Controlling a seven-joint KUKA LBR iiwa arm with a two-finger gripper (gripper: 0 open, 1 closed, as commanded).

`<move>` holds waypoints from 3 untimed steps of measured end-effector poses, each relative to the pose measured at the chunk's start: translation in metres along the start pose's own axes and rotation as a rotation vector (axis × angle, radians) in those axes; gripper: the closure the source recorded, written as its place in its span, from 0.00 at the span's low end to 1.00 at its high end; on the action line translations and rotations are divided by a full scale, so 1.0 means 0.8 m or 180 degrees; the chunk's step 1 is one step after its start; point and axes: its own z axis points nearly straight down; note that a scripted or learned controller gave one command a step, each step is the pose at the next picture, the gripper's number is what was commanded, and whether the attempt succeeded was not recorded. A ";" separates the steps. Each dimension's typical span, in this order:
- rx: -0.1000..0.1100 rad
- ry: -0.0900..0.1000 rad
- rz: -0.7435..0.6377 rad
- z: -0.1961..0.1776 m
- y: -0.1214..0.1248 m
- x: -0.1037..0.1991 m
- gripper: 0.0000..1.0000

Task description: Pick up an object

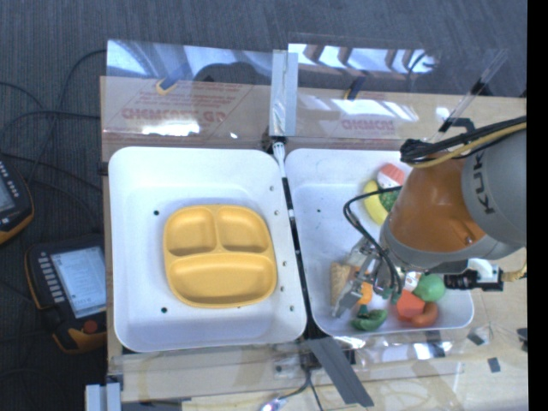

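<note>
**Gripper low among the toys, grasp not yet settled**

While the yellow three-compartment plastic plate (221, 254) lies in the left white bin (128, 229), the work is in the right white bin (321, 204). There the gripper (358, 285) is down beside a tan cone-shaped toy (341, 275), with a small orange piece (366, 294) and a green leafy toy (369, 320) just by it. Whether it is spread or closed, or holds anything, I cannot tell. Judged so, this is the grasping step; next comes closing firmly and lifting straight.
</note>
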 end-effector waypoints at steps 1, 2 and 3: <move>-0.0012 0.0014 0.0081 0.000 -0.010 -0.005 0.00; 0.0003 -0.0001 0.0427 0.000 -0.001 0.000 0.00; -0.0002 -0.0001 0.0422 -0.011 0.001 0.000 1.00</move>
